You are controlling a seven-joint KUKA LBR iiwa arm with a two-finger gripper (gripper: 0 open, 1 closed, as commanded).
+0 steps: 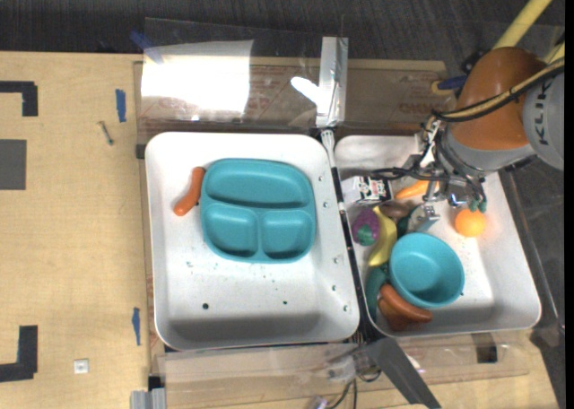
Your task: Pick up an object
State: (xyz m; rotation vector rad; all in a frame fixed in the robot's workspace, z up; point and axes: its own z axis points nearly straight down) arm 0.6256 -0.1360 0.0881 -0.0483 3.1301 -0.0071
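My gripper (430, 204) reaches down into the right bin (511, 283) from the right, under the orange band of the arm (491, 98). It hovers over a cluster of toys near the bin's upper middle. An orange piece (410, 190) lies just left of it. An orange ball (469, 221) sits just to its right. Below are a yellow banana (386, 239), a purple-and-green item (364, 226) and a teal bowl (427, 270). A brown item (402, 306) peeks from under the bowl.
The left bin (179, 295) holds a teal divided plate (258, 208) and an orange carrot-like stick (188, 192) at its left. A clear plastic sheet (238, 84) lies behind the bins. The wooden bench (63, 237) spreads to the left.
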